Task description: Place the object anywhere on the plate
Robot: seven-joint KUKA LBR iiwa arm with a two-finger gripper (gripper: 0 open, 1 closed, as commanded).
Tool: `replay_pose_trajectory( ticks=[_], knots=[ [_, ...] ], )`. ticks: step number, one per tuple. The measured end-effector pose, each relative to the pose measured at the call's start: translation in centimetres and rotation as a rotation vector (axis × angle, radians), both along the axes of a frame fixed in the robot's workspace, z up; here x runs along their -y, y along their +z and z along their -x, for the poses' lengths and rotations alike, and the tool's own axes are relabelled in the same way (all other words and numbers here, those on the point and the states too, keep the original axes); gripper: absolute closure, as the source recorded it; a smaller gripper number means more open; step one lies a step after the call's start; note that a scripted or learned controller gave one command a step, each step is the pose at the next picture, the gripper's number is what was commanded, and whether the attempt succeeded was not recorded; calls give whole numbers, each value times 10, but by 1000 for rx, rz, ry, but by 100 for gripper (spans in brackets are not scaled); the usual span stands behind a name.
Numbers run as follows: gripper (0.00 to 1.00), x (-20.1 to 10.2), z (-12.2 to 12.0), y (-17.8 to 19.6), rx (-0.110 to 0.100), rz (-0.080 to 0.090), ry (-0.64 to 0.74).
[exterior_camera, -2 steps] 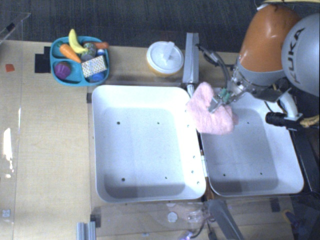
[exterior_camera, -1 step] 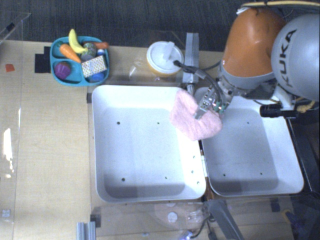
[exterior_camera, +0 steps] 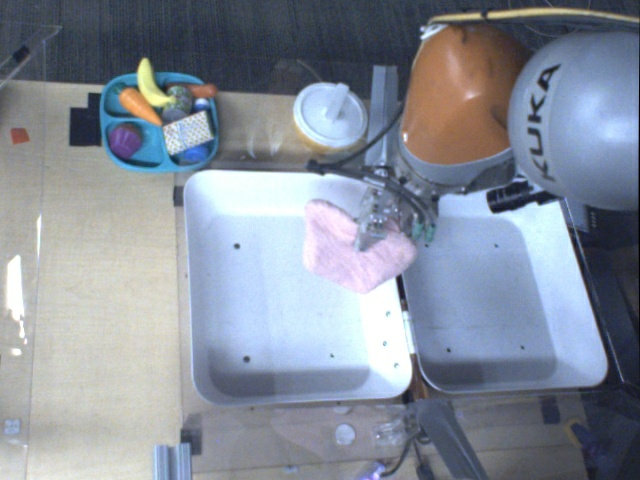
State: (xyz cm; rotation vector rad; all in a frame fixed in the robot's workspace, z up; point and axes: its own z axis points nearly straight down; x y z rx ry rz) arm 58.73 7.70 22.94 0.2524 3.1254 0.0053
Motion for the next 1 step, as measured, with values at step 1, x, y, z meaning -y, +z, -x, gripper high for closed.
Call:
replay_pose_trajectory(
  ticks=[1],
  knots=[
    [0,0,0,0,0,0,0]
  ],
)
